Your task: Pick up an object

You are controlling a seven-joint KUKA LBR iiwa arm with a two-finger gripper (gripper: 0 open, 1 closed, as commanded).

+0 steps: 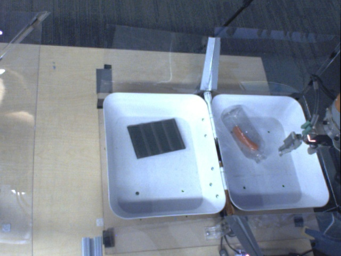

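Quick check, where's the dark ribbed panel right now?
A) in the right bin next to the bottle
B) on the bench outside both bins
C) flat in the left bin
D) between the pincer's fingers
C: the dark ribbed panel lies flat on the floor of the left bin, while the clear bottle sits alone in the right bin, near the pincer.

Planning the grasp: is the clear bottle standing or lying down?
Lying down: the bottle rests lengthwise on the right bin's floor.

Mat [156,137] in left bin [114,159]; bottle [244,133] in right bin [314,188].
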